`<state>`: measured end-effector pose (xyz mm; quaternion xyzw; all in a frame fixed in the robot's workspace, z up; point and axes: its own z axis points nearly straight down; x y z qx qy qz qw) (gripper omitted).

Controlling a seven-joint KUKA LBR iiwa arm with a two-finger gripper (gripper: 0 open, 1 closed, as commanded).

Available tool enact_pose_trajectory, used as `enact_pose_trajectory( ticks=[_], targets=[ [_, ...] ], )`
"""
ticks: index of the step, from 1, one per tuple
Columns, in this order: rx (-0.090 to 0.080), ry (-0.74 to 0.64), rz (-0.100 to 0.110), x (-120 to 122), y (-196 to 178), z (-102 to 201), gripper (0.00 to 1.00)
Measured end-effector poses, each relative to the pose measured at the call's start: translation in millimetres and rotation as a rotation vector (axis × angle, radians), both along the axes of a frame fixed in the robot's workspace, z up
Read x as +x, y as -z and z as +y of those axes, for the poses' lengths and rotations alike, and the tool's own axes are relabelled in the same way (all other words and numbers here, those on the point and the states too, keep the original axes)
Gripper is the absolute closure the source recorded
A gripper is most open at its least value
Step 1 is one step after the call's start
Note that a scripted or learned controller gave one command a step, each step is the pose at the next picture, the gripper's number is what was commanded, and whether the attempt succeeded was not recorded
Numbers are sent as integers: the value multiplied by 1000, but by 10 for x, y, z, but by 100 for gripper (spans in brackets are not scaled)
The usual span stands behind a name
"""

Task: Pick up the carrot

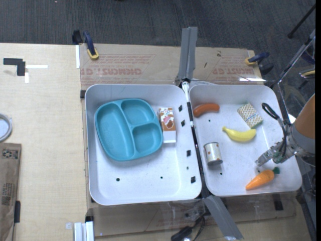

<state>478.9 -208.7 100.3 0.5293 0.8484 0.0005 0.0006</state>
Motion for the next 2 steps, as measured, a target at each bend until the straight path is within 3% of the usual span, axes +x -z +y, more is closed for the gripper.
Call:
enact_pose_trajectory(
  ticks=[1, 2],
  targets=[
    [0, 0, 0, -1, 0, -1, 0],
    [0, -4, 3, -14, 91, -28, 0]
  ],
)
